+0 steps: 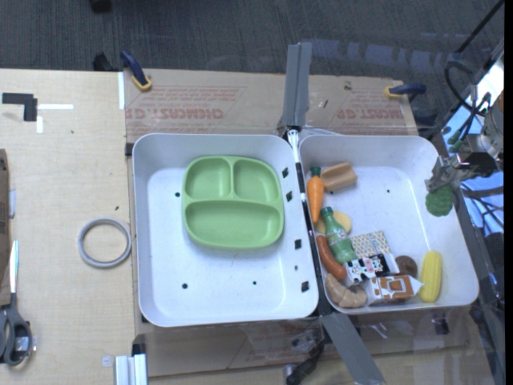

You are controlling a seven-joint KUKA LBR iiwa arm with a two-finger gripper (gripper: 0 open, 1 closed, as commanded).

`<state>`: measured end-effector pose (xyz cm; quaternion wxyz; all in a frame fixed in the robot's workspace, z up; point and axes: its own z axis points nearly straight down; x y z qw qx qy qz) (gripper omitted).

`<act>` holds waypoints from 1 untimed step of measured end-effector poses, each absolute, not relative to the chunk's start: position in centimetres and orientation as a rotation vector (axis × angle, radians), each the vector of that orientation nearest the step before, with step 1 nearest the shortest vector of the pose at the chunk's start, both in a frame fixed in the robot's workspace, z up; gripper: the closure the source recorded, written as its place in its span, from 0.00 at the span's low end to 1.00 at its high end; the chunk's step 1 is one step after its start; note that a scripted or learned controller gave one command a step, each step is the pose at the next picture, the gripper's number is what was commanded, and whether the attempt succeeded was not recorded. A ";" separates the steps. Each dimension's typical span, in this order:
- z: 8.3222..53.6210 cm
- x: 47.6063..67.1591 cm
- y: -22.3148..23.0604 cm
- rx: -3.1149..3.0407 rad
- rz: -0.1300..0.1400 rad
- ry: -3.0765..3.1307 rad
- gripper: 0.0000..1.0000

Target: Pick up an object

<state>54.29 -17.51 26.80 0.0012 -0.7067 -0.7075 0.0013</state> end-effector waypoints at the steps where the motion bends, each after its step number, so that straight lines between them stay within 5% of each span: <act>1: 17.7 56.9 -21.0 -1.815 0.002 -2.562 0.00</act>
